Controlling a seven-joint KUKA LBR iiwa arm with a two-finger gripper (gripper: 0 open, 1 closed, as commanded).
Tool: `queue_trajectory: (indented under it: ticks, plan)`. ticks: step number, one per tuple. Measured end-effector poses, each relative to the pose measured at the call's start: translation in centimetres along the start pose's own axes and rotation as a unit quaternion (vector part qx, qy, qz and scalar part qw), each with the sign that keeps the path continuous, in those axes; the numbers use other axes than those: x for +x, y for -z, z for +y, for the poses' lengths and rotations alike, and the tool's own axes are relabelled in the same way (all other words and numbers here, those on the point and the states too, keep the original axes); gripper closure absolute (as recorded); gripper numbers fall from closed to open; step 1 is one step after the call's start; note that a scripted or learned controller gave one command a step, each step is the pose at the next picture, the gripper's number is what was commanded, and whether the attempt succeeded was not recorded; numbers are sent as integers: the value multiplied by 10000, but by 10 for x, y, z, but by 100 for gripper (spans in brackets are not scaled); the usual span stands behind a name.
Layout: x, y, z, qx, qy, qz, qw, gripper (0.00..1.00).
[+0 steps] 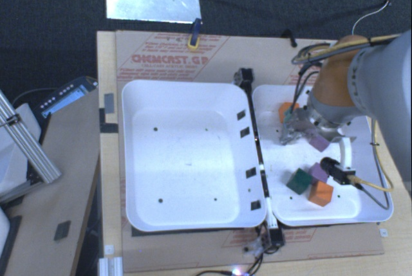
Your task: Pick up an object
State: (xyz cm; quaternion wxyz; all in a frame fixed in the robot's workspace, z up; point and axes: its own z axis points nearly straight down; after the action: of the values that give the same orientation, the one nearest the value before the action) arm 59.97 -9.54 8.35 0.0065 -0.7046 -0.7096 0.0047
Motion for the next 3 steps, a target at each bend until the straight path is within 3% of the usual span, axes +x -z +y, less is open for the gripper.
queue_trajectory:
  ticks: [1,2,3]
  plan:
    - [-9,-3,23,438,-34,96,9990,100]
    - [-37,-5,34,518,-33,157,9985,100]
    - [-28,-3,56,236,-66,-19,9997,100]
